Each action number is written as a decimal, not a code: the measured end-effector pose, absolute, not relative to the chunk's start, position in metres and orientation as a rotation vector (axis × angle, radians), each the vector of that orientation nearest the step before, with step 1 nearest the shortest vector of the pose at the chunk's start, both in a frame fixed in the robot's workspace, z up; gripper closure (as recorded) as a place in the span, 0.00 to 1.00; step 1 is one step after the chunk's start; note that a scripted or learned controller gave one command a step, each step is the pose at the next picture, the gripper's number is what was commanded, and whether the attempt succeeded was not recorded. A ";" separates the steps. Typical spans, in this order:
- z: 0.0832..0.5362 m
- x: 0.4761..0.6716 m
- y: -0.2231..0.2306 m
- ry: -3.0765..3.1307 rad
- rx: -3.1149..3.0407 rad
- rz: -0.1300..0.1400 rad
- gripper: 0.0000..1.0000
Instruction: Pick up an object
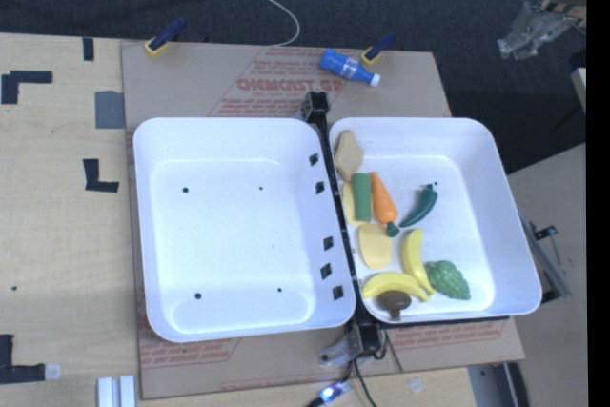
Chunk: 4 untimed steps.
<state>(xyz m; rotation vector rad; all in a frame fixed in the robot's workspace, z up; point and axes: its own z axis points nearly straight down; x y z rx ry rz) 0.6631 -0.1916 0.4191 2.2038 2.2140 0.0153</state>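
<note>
Altogether, two bananas [396,284], one carrot [382,198], one broccoli [448,280].

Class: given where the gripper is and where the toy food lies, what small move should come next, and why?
Probably bring the gripper down and leftward over the right bin. It sits high beyond that bin's far right corner, while all the food, such as the carrot and green pepper, lies in that bin, mostly along its left side.

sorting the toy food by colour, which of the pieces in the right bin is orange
The carrot, lying between the pale green piece and the dark green pepper. The other pieces are yellow, green, tan or brown; it alone is orange.
</note>
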 end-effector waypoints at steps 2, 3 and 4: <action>0.367 0.653 -0.225 2.229 2.234 -0.016 1.00; 0.546 0.668 -0.219 2.213 2.204 0.013 1.00; 0.348 0.663 -0.166 2.238 2.228 -0.014 1.00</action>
